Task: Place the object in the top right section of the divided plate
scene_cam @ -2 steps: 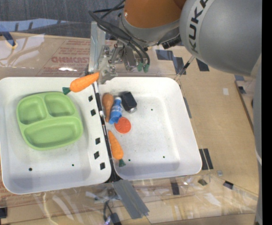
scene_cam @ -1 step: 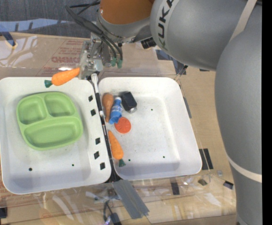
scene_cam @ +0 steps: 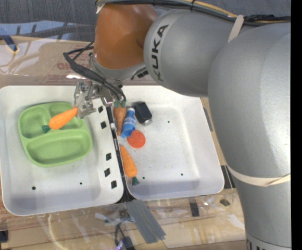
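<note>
A green divided plate (scene_cam: 39,150) lies in the left bin. An orange toy carrot (scene_cam: 62,119) with a green stem end slants across the plate's top right section, its stem reaching the ridge between the sections. My gripper (scene_cam: 85,106) hangs at the plate's upper right corner, and the carrot's thick end is caught between its fingers. The orange wrist band and the grey arm hide the bench behind the gripper.
The right bin (scene_cam: 192,176) holds a second carrot (scene_cam: 120,116), a blue bottle (scene_cam: 128,122), a black block (scene_cam: 142,112), a red disc (scene_cam: 136,139) and a third carrot (scene_cam: 128,164), all crowded near the ridge between the two bins (scene_cam: 112,155).
</note>
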Motion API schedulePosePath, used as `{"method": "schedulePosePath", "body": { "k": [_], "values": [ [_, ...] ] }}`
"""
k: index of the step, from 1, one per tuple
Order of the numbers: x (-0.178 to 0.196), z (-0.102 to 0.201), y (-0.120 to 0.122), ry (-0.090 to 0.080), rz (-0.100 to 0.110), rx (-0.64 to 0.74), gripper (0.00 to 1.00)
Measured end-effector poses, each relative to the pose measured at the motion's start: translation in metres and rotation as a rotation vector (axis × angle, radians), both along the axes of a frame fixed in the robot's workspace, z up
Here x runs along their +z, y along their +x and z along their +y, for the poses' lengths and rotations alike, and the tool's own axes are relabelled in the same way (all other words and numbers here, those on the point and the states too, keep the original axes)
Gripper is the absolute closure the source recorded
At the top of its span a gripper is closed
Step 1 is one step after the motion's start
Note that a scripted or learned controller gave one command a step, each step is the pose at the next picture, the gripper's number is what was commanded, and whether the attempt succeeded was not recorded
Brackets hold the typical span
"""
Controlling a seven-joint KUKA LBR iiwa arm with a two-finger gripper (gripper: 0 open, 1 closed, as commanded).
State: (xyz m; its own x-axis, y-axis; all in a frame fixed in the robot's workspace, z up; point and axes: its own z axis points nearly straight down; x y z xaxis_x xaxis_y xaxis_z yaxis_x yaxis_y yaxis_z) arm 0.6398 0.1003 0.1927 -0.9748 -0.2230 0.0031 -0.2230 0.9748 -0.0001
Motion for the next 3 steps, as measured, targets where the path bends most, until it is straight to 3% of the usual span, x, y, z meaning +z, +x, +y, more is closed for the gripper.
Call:
{"method": "schedulePosePath", "body": {
  "k": [1,2,3],
  "values": [
    [0.086,-0.011,0.017,0.001,-0.008,0.111,1.0],
    [0.04,-0.029,0.015,0.001,-0.003,0.136,1.0],
    [0.041,-0.076,0.017,-0.001,-0.002,-0.131,1.0]
  ]
}}
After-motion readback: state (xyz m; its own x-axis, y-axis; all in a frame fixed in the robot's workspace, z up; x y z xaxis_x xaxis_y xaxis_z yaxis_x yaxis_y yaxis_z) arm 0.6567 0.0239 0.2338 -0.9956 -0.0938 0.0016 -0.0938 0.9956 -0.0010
